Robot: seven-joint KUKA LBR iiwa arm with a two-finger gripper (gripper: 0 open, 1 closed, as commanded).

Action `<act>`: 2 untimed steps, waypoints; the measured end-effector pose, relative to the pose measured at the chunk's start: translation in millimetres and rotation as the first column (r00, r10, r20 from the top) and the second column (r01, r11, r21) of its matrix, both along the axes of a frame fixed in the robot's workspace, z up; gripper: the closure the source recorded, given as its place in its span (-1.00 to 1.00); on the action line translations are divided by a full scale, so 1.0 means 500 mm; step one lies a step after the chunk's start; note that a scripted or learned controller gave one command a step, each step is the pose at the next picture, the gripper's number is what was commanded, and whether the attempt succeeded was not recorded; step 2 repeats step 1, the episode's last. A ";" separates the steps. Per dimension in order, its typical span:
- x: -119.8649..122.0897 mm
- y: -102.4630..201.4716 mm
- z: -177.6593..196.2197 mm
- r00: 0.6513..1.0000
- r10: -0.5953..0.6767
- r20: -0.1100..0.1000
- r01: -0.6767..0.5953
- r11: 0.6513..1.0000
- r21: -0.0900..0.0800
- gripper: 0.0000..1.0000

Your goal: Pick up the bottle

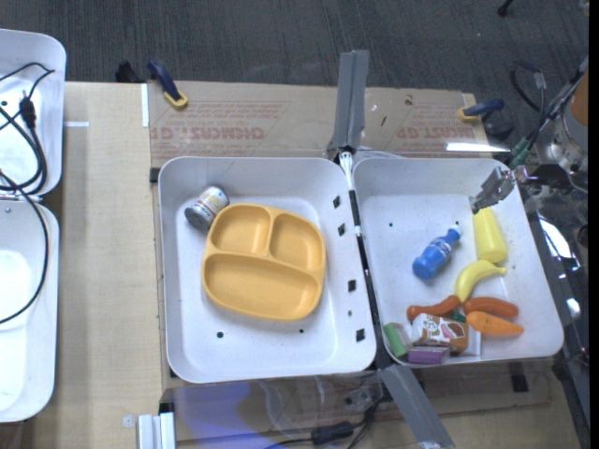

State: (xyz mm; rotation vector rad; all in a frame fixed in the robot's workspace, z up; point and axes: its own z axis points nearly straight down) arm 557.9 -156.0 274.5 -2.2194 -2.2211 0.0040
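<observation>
A small blue bottle (435,254) lies on its side near the middle of the right bin (393,204), cap pointing up and right. My gripper (490,191) hangs at the bin's upper right, just above a yellow block (489,237), well to the right of the bottle. Nothing shows between the gripper and the bottle.
A banana (475,276), two carrots (491,316), a small carton (438,331) and a green and purple piece (416,348) crowd the right bin's lower part. The left bin (178,279) holds a yellow divided plate (264,260) and a tin can (206,206).
</observation>
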 end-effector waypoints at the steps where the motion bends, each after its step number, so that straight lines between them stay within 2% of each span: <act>1: 0.018 0.028 -0.335 0.996 0.086 0.000 -0.086 0.996 0.001 -1.00; 2: 0.018 0.028 -0.335 0.996 0.086 0.000 -0.086 0.996 0.001 -1.00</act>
